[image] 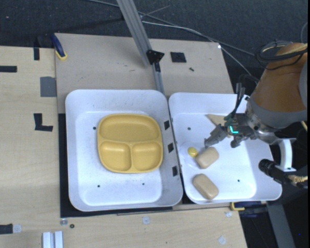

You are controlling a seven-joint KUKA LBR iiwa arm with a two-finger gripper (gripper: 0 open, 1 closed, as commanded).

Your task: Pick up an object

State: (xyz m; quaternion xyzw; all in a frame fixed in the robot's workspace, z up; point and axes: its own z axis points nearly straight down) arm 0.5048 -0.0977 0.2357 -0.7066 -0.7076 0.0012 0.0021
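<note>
Two tan, bread-like lumps lie in the right bin [248,182]: one [207,157] near its middle, the other [205,186] by the front wall. A small yellow piece [192,152] sits just left of the middle lump. A flat tan wedge [215,119] lies further back. My gripper [223,140] hangs over the right bin, just above and to the right of the middle lump. It is open, its fingers spread, with nothing between them.
The left bin [82,138] holds a yellow divided plate [129,142]. A grey pole [137,25] slants down to the bins' back edge. The arm's orange band [281,87] looms over the right bin's far right side.
</note>
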